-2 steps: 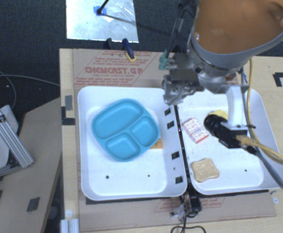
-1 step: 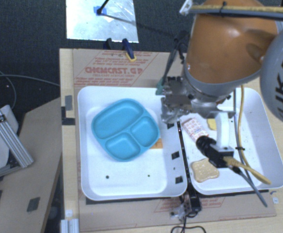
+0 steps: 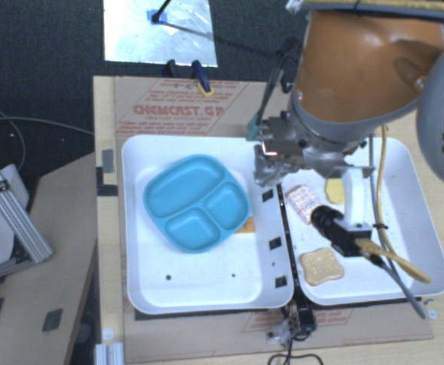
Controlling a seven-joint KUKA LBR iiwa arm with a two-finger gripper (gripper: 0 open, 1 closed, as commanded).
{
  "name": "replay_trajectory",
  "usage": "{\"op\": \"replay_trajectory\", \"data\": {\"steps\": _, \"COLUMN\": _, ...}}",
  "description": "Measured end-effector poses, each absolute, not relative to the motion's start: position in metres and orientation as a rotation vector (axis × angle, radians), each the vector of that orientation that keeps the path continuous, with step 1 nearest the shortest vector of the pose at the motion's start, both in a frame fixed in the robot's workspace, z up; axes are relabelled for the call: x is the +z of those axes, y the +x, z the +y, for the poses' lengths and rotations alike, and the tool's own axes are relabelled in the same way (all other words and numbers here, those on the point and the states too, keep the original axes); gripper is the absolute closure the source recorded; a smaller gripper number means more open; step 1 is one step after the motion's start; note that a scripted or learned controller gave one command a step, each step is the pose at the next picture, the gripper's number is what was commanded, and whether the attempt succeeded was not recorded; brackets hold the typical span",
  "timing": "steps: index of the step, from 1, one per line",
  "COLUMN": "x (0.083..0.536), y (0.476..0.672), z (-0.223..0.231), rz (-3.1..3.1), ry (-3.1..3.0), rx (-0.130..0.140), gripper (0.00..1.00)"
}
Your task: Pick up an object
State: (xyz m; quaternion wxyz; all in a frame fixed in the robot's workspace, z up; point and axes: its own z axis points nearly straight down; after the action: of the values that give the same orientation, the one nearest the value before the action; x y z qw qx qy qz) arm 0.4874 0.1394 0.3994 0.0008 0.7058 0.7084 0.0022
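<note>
My gripper (image 3: 268, 170) hangs low over the wall between the two bins, at the back, below the big orange wrist band. Just right of it in the right bin (image 3: 420, 204) lies a pink-and-white checked packet (image 3: 302, 200). A yellow round piece (image 3: 334, 191) sits behind the pale bracket. A tan slice of toast (image 3: 321, 265) lies at the front left of the right bin. In the left bin (image 3: 207, 295) a blue divided plate (image 3: 196, 201) lies flat, with a small orange piece (image 3: 245, 225) peeking out at its right edge.
The arm's body covers the back of the right bin. A cardboard sheet (image 3: 176, 109) lies under both bins, with a blue-and-yellow clip (image 3: 201, 78) at its back edge. A metal frame (image 3: 5, 204) stands off to the left.
</note>
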Motion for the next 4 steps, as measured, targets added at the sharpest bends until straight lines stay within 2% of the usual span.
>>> {"op": "replay_trajectory", "data": {"steps": 1, "x": 0.399, "y": 0.487, "z": 0.139, "rz": 2.224, "ry": 2.217, "rx": 0.006, "gripper": 0.00}}
{"op": "replay_trajectory", "data": {"steps": 2, "x": 0.411, "y": 0.488, "z": 0.140, "rz": 2.226, "ry": 2.213, "rx": 0.011, "gripper": 1.00}}
{"op": "replay_trajectory", "data": {"steps": 3, "x": 0.299, "y": 0.531, "z": 0.145, "rz": 2.221, "ry": 2.221, "rx": 0.003, "gripper": 1.00}}
{"op": "replay_trajectory", "data": {"steps": 4, "x": 0.503, "y": 0.531, "z": 0.117, "rz": 2.218, "ry": 2.212, "rx": 0.022, "gripper": 1.00}}
